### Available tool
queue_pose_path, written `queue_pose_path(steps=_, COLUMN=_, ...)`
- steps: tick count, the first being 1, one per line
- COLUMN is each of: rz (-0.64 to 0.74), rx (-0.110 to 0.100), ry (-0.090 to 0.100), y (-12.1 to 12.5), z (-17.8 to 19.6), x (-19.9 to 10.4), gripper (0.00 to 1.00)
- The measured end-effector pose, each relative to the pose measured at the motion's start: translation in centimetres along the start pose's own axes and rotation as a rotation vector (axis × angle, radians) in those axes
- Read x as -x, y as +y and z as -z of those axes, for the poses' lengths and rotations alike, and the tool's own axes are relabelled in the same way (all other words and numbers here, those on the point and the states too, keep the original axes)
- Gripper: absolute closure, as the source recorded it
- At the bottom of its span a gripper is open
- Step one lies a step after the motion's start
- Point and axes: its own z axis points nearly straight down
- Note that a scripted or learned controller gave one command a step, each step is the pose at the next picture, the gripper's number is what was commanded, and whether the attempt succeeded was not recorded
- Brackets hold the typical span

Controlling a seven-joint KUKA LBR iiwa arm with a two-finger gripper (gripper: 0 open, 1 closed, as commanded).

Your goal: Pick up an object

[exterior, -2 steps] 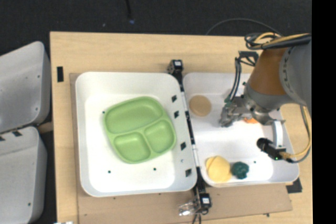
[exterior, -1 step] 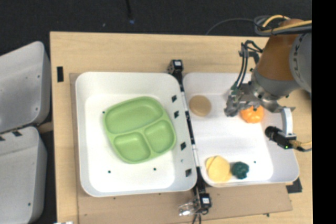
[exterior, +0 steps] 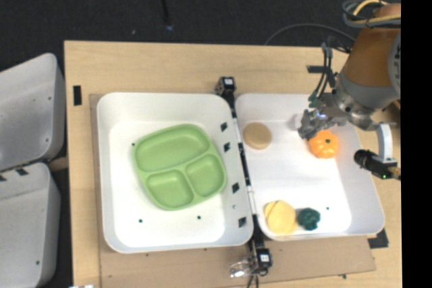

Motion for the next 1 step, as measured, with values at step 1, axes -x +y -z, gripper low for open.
queue_pose_path(steps=1, rz=0.003, rx=-0.006, ry=0.002, y=0.98, z=-0.77, x=-4.95, gripper=1.0)
